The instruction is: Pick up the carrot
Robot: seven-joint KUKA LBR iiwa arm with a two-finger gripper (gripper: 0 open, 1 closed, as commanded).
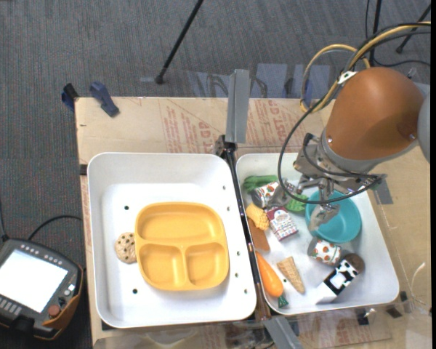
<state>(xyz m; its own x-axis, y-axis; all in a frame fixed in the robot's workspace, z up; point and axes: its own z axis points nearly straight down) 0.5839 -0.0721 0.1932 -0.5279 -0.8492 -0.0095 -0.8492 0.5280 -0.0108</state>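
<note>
From the fixed overhead camera we find two white bins side by side; the left bin (102, 195) holds a yellow divided plate (182, 244) with a cookie (125, 247) just beside its left edge; the right bin (381, 267) holds the toy foods. The carrot (269, 275) lies near the front left corner of the right bin, close along the dividing wall, just left of a waffle cone (293, 273); its long axis runs on a diagonal, up-left to down-right, though we cannot tell which end is the tip. The gripper (323, 220) hangs over a teal bowl (341, 222), well apart from the carrot, its fingers spread and grasping nothing. We judge the task barely begun: the carrot rests untouched; approach, grasp and lift all remain.
</note>
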